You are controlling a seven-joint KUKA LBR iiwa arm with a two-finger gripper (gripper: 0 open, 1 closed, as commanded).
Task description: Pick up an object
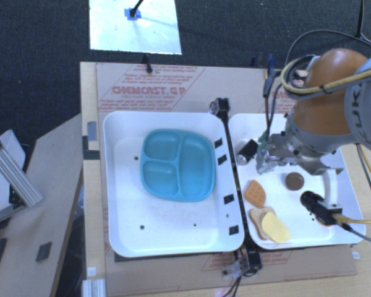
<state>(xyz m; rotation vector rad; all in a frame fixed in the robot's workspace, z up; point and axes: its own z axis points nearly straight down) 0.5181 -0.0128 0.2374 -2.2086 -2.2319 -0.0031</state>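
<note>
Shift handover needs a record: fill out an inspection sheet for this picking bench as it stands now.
Surface: left shallow white plastic bin and right white bin, side by side on a board printed CHEMCAST.
Job's things: in the right bin, orange-brown waffle piece, pale yellow oval overlapping a tan slice, brown round disc, small black block.
Clutter: light blue divided plastic plate in the left bin.
Grippers: metal two-finger gripper low over the right bin, beside the black block.
Cables: yellow cables looped beside the arm's orange band.
Surroundings: dark carpet, pale square sheet, aluminium rail.
</note>
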